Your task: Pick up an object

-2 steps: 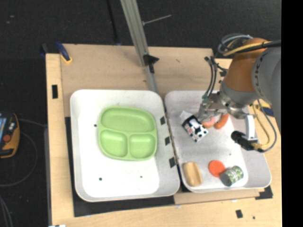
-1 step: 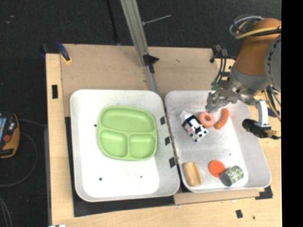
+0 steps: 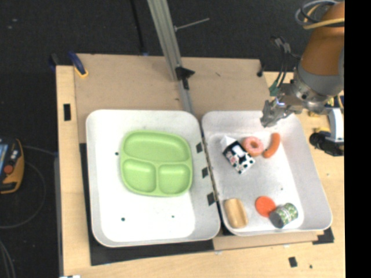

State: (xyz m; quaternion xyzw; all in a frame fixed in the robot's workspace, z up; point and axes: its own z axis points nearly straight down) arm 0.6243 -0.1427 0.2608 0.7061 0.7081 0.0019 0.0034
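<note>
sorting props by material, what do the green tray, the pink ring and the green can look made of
Green tray: looks like matte moulded plastic, one even colour with soft rounded compartment walls. Pink ring: probably plastic or rubber toy food, smooth and uniformly coloured; too small to be sure. Green can: possibly metal with a printed label, since its end looks greyish.

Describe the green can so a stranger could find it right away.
Look in the right bin, at its near right corner. The green can lies there on its side, touching a flat orange disc. It is the only green, dark-ended cylinder in that bin; the bread roll sits apart to its left.
</note>
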